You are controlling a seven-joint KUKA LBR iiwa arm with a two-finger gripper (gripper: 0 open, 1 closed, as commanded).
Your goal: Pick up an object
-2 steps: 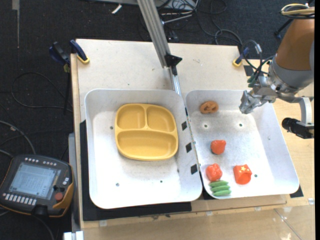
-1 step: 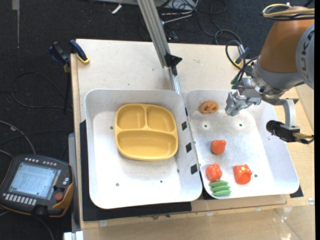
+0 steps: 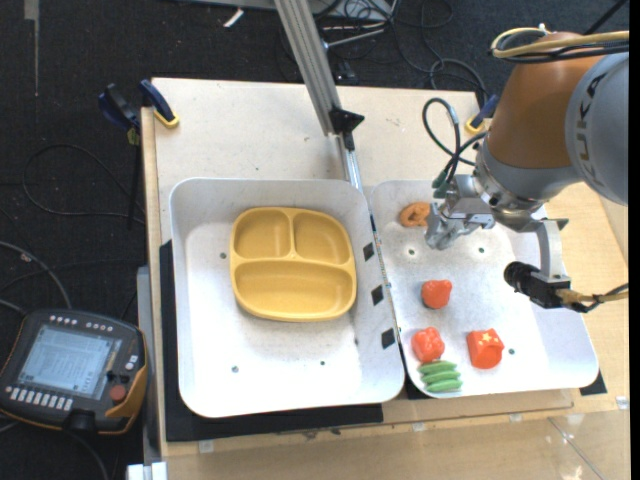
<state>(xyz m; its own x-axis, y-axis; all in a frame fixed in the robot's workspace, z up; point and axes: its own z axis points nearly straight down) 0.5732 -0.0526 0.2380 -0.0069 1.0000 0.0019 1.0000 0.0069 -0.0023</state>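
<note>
A single fixed camera hangs above the desk [image 3: 250, 118] and looks down at a slant, far enough back to take in both white bins whole. The left bin [image 3: 200, 368] sits in the middle of the frame, the right bin [image 3: 560, 353] toward the lower right. Dark floor fills the left edge and the top. The arm [image 3: 560, 108] enters at the upper right.

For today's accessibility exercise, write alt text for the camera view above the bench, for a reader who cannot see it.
A grey robot arm's gripper hangs over the right white bin, near an orange-brown food piece and above three red toy foods and a green pea pod. The left bin holds a yellow divided plate.
</note>
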